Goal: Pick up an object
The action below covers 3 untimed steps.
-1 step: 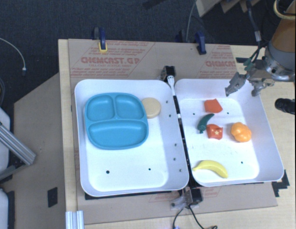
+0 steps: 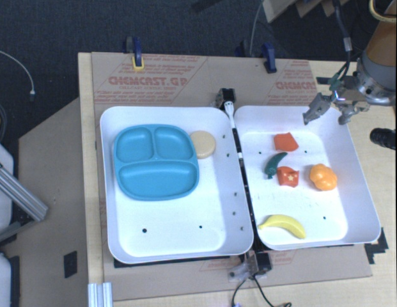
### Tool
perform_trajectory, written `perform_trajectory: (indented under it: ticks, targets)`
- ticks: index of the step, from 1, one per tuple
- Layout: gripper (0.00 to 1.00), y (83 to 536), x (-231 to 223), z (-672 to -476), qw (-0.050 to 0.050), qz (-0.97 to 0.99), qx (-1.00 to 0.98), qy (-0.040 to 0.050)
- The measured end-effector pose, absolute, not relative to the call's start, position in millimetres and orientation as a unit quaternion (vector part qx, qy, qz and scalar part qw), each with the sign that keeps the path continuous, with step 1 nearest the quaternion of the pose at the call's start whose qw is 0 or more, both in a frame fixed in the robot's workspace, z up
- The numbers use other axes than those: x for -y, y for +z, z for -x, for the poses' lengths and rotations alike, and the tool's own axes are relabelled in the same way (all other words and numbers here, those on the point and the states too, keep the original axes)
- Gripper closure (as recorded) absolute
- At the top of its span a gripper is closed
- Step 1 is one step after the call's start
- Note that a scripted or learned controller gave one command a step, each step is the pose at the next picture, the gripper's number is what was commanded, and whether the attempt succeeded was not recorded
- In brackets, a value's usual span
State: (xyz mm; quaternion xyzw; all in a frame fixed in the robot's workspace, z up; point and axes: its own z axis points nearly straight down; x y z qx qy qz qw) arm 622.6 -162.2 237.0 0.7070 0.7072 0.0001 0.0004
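Note:
My gripper (image 2: 330, 112) hangs open over the back right corner of the right bin (image 2: 351, 190), its two fingers spread apart with nothing between them. Below it in that bin lie an orange-red block (image 2: 286, 141), a dark green pepper (image 2: 273, 164), a red piece (image 2: 288, 176), an orange fruit (image 2: 323, 176) and a yellow banana (image 2: 282, 226) near the front. The orange-red block is the closest, to the gripper's front left.
The left bin (image 2: 172, 226) holds a blue divided plate (image 2: 156, 162) and a pale round cookie (image 2: 202, 144) beside it. A black divider strip (image 2: 240, 165) runs between the bins. Blue clamps (image 2: 136, 51) hold the board at the back.

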Motion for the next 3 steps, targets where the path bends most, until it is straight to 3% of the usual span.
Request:
perform_trajectory:
  ticks: [2, 3]
  targets:
    - [0.00, 117.2, 152.9, -618.4, -0.004, -0.707, -0.707, -0.0022]
    - [0.00, 82.2, 152.1, -617.3, -0.003, -0.707, -0.707, -0.0016]
